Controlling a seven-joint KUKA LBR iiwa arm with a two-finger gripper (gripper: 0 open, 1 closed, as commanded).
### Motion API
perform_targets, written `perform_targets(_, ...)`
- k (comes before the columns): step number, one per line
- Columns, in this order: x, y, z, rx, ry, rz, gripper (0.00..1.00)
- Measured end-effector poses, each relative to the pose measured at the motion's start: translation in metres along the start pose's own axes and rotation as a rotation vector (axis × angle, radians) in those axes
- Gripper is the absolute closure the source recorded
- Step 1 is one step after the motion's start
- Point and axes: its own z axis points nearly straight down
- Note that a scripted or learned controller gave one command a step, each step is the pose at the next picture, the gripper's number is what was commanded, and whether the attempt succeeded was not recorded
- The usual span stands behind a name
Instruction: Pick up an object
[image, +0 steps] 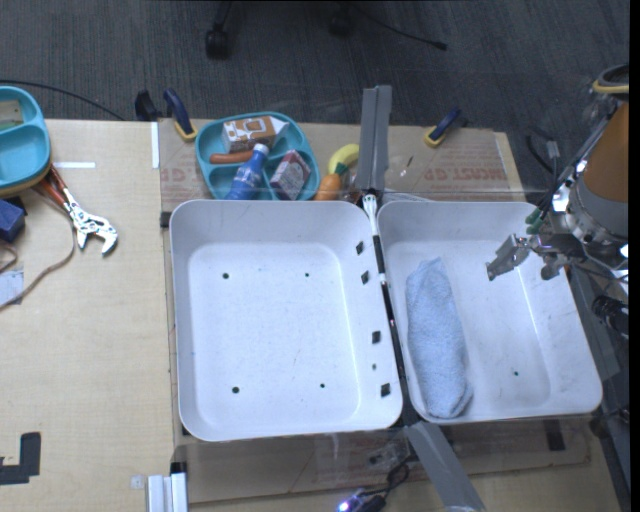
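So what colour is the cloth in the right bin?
Light blue-grey cloth, clearest in the camera view.

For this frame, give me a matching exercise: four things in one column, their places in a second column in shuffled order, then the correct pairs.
Things:
1. grey towel
2. wrench
3. teal tray
4. end effector

Places:
A. on the bench behind the left bin
B. above the right bin's right part
C. on the wooden bench, far left
D. lying in the right bin, by its left wall

Pairs: 1-D, 2-C, 3-A, 4-B
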Motion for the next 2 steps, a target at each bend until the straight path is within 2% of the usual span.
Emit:
perform_targets(1, -0.035, -0.073, 0.019, 0.0, 0.001, 0.213, 0.0)
perform_targets(2, 0.025, -0.077, 0.129, -0.001, 0.001, 0.316, 0.0)
